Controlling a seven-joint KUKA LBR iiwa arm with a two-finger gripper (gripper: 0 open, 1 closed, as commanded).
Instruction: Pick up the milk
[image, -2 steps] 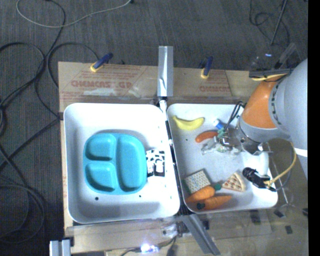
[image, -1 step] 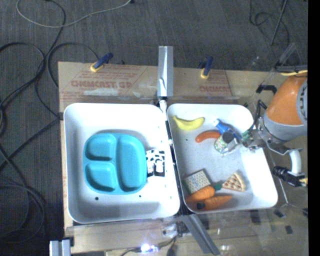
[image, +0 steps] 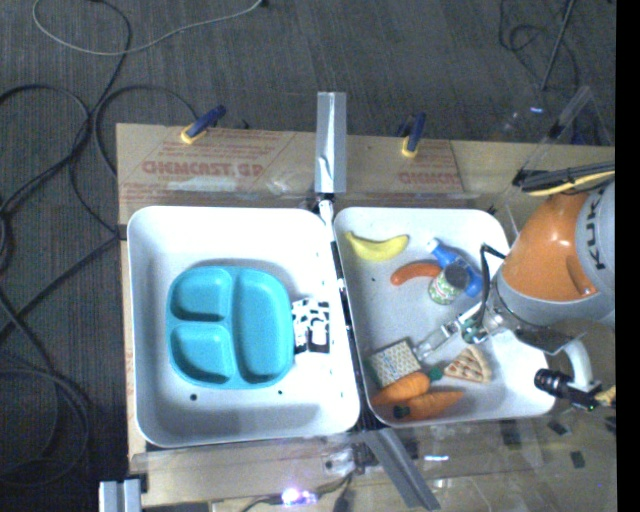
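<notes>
Surface (image: 150, 165): brown board, two white bins carried side by side; blue and yellow clamps at the far edge.
Left bin (image: 150, 330): shallow, white; a tray and a carton are held in it.
Right bin (image: 375, 300): shallow, white; the food items lie in it, and the arm is reached over its right part.
Arm (image: 555, 265): grey with an orange band, entered from the right, wrist above the right bin.
Tray (image: 232, 322): light blue, three compartments, lying flat mid-bin on the left.
Milk (image: 311, 325): small black-and-white patterned carton, seen in the left bin just beside the tray's right edge, near the wall between the bins; well apart from the gripper.
Gripper (image: 455, 335): low over the right bin, near the waffle-patterned wedge (image: 470, 367); whether the fingers are open or closed cannot be told; nothing is seen between them.
Banana (image: 376, 245): yellow, far left corner of the right bin.
Carrots (image: 418, 393): orange, at the near wall.
Sausage (image: 414, 271): red-orange, beside a small bottle (image: 447, 282).
</notes>
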